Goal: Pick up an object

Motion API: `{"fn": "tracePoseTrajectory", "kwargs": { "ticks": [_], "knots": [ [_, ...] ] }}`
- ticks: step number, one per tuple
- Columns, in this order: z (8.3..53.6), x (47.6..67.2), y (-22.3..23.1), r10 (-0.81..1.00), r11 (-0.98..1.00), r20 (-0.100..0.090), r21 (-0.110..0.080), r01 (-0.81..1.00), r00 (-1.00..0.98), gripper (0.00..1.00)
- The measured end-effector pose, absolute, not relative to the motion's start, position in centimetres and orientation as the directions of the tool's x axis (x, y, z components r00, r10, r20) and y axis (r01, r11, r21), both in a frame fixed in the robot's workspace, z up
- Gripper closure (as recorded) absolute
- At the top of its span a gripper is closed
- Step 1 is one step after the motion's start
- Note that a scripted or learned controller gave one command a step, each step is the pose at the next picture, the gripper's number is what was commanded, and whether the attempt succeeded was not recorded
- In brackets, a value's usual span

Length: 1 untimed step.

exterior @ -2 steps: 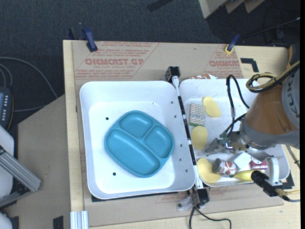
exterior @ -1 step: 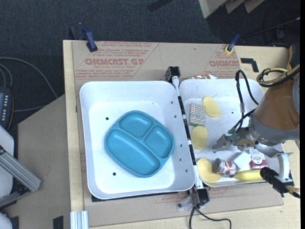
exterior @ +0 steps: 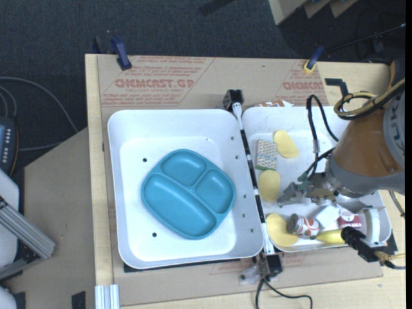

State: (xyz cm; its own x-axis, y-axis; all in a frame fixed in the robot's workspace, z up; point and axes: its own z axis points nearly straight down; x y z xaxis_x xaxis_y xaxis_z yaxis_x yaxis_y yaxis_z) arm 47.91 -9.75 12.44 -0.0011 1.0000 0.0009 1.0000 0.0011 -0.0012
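Observation:
The right bin [exterior: 257, 118] holds several small items. A yellow oval piece [exterior: 285, 143] lies at the back, with a checkered packet [exterior: 266, 152] beside it. A second yellow piece [exterior: 269, 184] rests near the bin's left wall. At the front are a yellow round piece [exterior: 278, 230], a small red and white can [exterior: 304, 224] on its side, and a banana [exterior: 328, 237]. My gripper [exterior: 297, 192] hangs low over the middle of this bin, just right of the second yellow piece and above the can. Nothing visibly sits in its grasp.
The left bin [exterior: 122, 140] bears a blue divided plate [exterior: 187, 192]. A red and white package [exterior: 351, 219] and a white object [exterior: 375, 224] lie at the right bin's front right, partly under the arm [exterior: 367, 153]. Black cables [exterior: 315, 127] loop over the right bin.

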Motion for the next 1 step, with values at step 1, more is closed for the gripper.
{"fn": "tracePoseTrajectory", "kwargs": {
  "ticks": [1],
  "knots": [
    [8.42,47.86,-11.23,1.000,-0.001,0.001,-0.002,1.000,0.001,0.00]
  ]
}}
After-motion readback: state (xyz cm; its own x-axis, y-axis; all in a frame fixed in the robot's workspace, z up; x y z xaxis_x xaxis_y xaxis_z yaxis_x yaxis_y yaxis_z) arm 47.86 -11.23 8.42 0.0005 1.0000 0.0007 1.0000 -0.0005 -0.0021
